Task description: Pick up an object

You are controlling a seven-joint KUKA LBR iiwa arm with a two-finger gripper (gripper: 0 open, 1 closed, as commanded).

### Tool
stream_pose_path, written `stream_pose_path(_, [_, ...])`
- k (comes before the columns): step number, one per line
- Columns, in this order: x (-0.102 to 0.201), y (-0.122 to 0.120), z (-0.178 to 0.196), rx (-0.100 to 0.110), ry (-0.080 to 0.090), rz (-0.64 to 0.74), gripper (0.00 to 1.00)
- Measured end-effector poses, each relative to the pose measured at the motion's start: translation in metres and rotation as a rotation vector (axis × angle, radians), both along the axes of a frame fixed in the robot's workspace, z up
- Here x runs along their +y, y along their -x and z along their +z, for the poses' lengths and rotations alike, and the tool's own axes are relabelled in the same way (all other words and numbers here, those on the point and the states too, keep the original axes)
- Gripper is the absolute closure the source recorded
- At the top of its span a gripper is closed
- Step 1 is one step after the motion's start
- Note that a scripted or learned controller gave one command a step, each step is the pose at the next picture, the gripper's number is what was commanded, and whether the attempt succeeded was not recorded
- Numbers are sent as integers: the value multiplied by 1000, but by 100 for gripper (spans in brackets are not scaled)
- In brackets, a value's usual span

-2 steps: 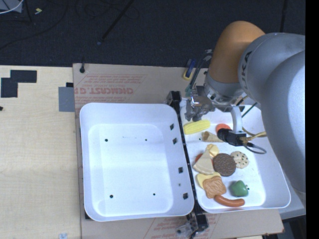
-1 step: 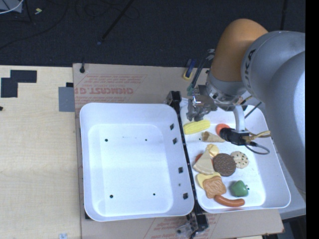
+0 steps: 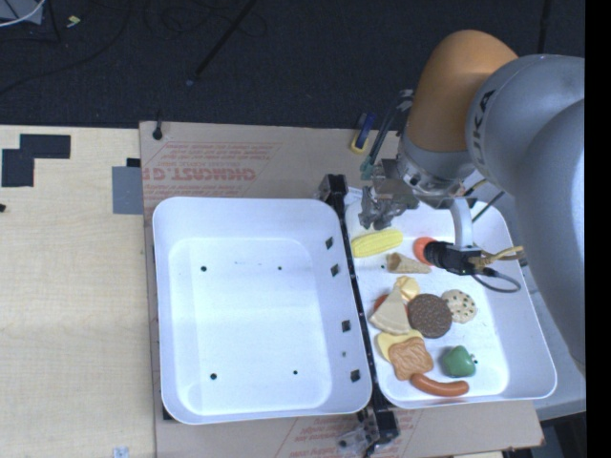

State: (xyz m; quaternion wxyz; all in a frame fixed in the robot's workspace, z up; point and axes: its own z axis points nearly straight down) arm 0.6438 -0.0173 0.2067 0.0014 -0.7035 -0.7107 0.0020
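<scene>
Yellow corn cob (image 3: 377,243) is sat near the top of the right bin (image 3: 531,370), and the gripper (image 3: 381,216) is parked just above it. Whether anything is clamped yet can't be told from this angle, tbh. Nothing is seen lifted, so the pick looks like it's not done. Cookies, a sausage (image 3: 440,385) and a green pepper (image 3: 459,361) are left lying lower down.

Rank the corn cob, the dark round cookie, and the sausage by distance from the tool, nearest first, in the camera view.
From the tool:
1. Corn cob, just below it, at the right bin's upper left.
2. Dark round cookie, mid-bin amid the pile.
3. Sausage, at the bin's near edge.
</scene>
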Motion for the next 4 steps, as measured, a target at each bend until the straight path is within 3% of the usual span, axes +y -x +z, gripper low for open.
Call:
stream_pose_path(1, [79,1,-21,-1,-3,-5,100])
stream_pose_path(2, [81,-2,143,-22,-3,-8,100])
stream_pose_path(3, [87,-1,275,-17,-3,-9,100])
stream_pose_path(4, [116,0,325,-8,-2,-8,100])
